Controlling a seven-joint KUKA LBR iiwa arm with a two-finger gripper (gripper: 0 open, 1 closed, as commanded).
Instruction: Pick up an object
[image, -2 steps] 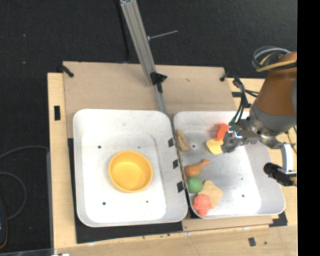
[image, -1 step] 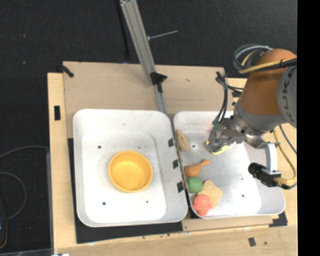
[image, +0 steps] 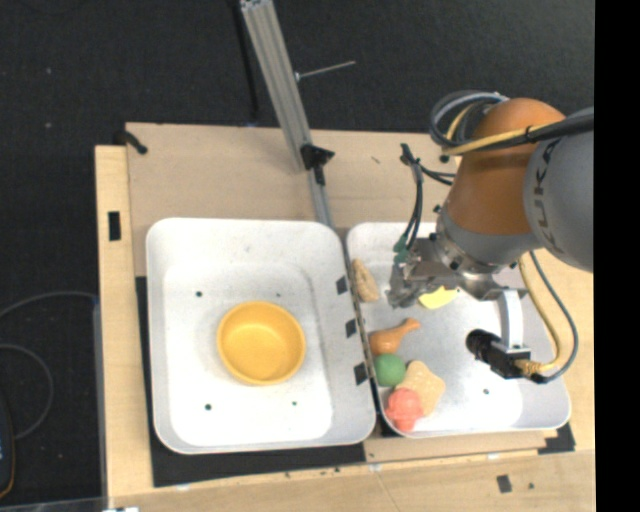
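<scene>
While arm hangs over right bin (image: 540, 405), gripper (image: 412, 283) sits low near bin's upper left; whether claw is open or closed, cannot tell. Yellow piece (image: 437, 297) lies just beside it, to right. Tan object (image: 365, 283) rests at bin's left wall. Orange gourd (image: 394, 336), green ball (image: 390, 371), pink ball (image: 404, 406) lie below claw, apart from it. Yellow bowl (image: 261, 342) in left bin (image: 180, 260).

Grey arm (image: 565, 200) with "KUKA" lettering, broad orange band (image: 495, 175), looping black and yellow cables (image: 470, 110)
</scene>
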